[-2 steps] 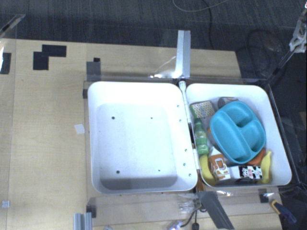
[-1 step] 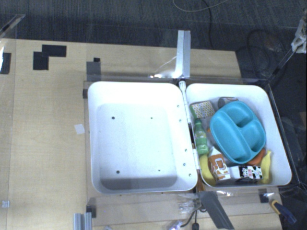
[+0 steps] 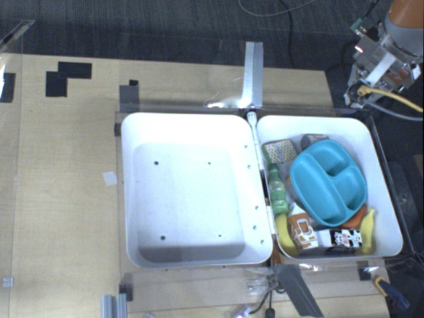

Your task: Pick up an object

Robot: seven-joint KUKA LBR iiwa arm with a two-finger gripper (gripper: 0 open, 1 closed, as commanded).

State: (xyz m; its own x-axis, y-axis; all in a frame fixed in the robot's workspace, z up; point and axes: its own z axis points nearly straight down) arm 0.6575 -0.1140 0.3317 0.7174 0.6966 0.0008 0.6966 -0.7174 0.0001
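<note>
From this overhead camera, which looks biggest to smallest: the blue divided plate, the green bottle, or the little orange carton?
1. Blue divided plate, far the largest.
2. Green bottle and orange carton look alike in size; both are partly hidden, so I won't rank them.

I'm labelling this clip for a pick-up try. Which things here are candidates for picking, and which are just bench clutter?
Belonging to the job:
blue divided plate
green bottle
banana
small printed box
right bin holding them
gripper

Lying about:
left bin
black markers
cable
</note>
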